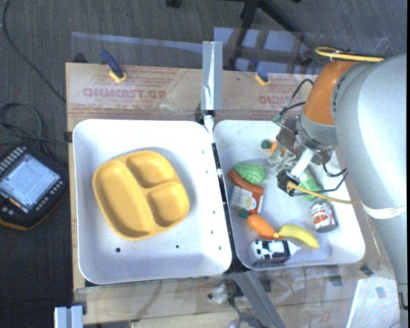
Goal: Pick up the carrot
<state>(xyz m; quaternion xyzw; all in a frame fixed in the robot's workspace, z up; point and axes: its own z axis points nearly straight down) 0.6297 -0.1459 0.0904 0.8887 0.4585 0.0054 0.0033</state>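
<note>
1. Nearest the camera, along the front wall of the right-hand shallow white plastic bin (348, 255), sit a small black-and-white carton-like toy (271, 250) and a curved yellow plastic banana (298, 236), crowded into the corner where loose things seem to settle.
2. Just behind them lies my target, the small orange plastic carrot (262, 224), on its side and touching the banana's end, with a little red-and-white can (322, 216) off to its right.
3. Past the carrot stands an orange-and-white juice-box-like pack (244, 195), and behind that a green leafy toy vegetable (250, 172).
4. My hand (291, 176) hangs over the middle of this bin, well apart from the carrot; whether it is open or gripping anything, I cannot tell.
5. In the left white bin (96, 251) rests a yellow three-compartment plastic tray (141, 193), idle for this job.
6. I judge I must come forward and down yet.
</note>
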